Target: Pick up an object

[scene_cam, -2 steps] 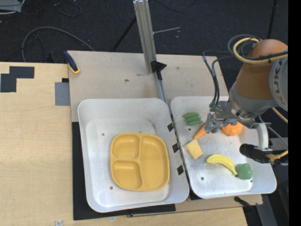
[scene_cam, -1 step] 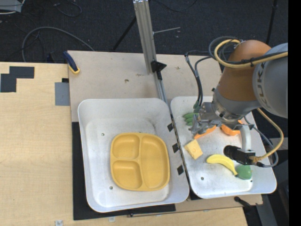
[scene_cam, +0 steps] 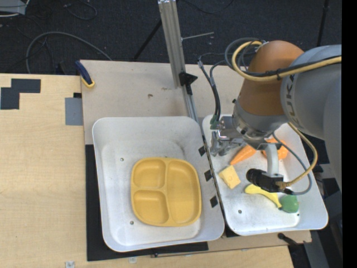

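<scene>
Orange carrot-shaped toy (scene_cam: pixel 244 154): your likeliest target. It lies in the right shallow white bin (scene_cam: pixel 312 219), just up and right of the pale yellow cheese-like block (scene_cam: pixel 230 177), with a narrow gap between them.
Long axis: slanted across the bin. The thin tip points down-left toward that block. The thick end runs up-right and passes under the arm, so you cannot see where it stops.
Grey metal gripper (scene_cam: pixel 218 144): it sits just above the block in the view, beside the carrot's tip. You cannot tell from here whether it is open or closed.
Risk, taper: the gripper looks offset toward the thin end. Closing there would likely squeeze the carrot out along its axis.
Risk, wall: the gripper sits left of the block's centre, close to the bin's left wall. A descent there could catch the rim.
Risk, neighbours: the yellow banana-shaped toy (scene_cam: pixel 266 193) lies just right and below the block. A pushed carrot could crowd into either.
</scene>
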